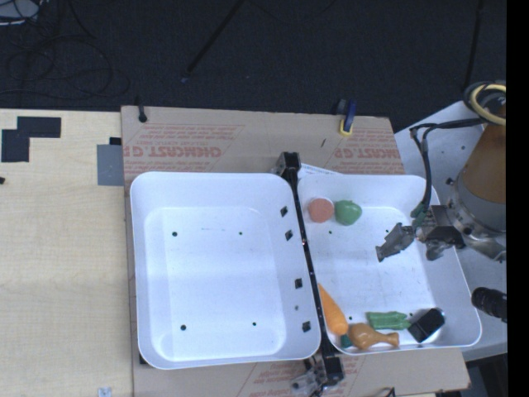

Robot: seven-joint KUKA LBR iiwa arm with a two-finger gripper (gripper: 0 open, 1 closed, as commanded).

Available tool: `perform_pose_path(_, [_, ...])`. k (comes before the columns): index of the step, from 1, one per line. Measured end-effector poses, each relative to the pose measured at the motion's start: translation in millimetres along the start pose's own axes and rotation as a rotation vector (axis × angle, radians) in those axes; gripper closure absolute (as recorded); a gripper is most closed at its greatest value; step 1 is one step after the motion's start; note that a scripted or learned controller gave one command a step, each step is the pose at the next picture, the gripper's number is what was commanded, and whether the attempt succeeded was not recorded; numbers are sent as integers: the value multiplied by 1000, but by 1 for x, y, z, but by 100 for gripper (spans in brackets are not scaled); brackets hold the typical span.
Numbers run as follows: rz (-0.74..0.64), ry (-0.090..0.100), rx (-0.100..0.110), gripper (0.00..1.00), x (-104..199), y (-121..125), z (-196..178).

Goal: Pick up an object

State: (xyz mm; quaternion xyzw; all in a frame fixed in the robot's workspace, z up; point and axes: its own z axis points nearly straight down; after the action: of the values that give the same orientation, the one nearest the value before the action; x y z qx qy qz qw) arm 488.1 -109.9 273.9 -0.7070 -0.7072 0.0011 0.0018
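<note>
So far nothing is picked: my gripper (412, 245) hangs spread and unladen at the frame's right, above the right bin (388, 292), toys untouched.

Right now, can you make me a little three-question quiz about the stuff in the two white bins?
1. True or false: the pink ball and the green ball sit side by side in the right bin.
2. Which thing lies along the divider between the bins? A) the orange carrot B) the black block C) the green ball
3. Fill in: the green bean lies just above the tan toy, near the bin's ____ edge in the camera view.

Key: 1 true; 2 A; 3 bottom
</note>
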Motion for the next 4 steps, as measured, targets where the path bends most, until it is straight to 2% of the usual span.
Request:
perform_pose_path(1, [0,-2,-7,0,-8,22,-49])
perform_pose_path(2, [0,-1,-2,0,1,20,-103])
perform_pose_path(3, [-3,-2,-15,0,34,-13,-223])
perform_pose_path(4, [-1,-2,-6,0,41,-13,-266])
